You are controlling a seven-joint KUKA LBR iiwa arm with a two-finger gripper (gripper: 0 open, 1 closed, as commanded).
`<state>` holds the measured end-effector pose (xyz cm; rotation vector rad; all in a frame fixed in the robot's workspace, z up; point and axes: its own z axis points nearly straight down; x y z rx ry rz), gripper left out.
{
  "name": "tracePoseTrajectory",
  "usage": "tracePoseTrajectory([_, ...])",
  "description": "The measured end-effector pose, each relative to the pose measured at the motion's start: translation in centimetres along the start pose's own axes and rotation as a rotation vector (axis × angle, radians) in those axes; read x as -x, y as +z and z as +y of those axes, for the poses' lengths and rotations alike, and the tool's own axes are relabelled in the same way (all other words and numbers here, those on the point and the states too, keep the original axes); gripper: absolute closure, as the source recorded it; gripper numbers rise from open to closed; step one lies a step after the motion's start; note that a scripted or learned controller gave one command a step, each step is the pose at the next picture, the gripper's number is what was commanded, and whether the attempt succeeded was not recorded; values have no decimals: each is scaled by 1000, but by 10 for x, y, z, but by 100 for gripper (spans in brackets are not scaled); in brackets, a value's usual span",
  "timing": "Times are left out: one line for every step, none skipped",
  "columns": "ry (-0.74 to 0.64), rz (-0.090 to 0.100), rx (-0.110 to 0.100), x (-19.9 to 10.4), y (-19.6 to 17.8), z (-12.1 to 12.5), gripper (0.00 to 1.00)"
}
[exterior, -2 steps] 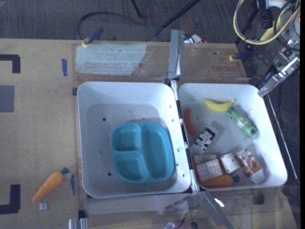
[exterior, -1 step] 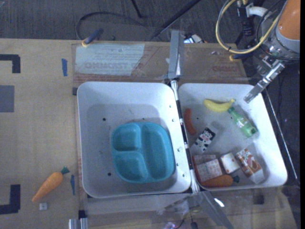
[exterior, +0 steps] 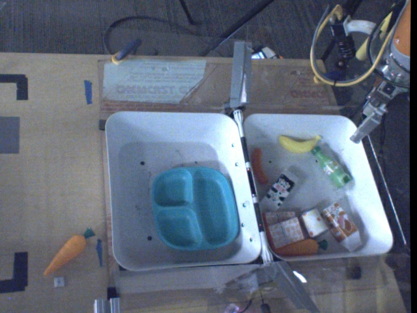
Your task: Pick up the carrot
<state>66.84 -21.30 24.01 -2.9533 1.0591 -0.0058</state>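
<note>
The gripper (exterior: 369, 121) is kept above the right bin's (exterior: 381, 194) edge, nothing visibly held; whether it is open or closed cannot be told; a carrot (exterior: 301, 247) is left in the near corner.

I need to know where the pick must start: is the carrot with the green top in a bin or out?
Out. The carrot lies on the bench, left of the left bin.

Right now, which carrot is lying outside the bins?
The carrot with the green top, lying on the wooden bench left of the bins. The other carrot lies inside the right bin, by its front wall.
</note>
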Motion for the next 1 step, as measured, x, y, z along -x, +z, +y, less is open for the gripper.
tracePoseTrajectory([-329,-1,0,-1,-4,1,0])
